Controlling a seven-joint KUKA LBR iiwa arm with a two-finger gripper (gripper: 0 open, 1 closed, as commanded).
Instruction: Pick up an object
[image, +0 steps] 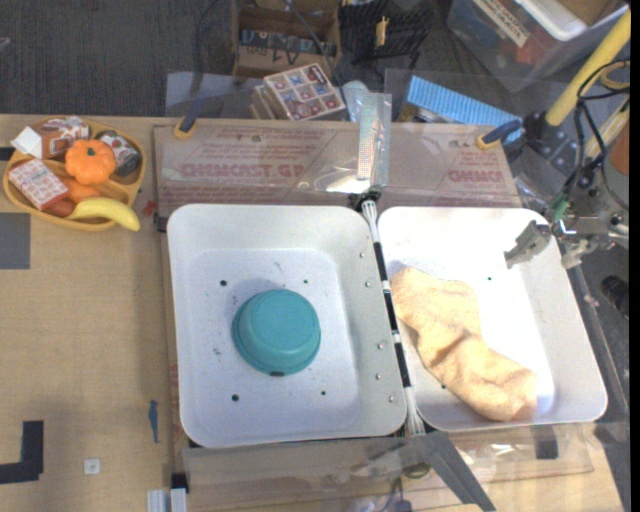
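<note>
Towel (460, 348), pale yellow, crumpled in right bin (575, 300); jaws (540, 240) state unclear, nothing visibly held.

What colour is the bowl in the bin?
The bowl is teal, seen in the camera view, upside down in the left bin.

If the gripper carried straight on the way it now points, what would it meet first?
The gripper sits at the right bin's upper right, angled down and toward the view's left. It would probably meet bare bin floor first, short of the yellow cloth, though depth is unclear.
</note>
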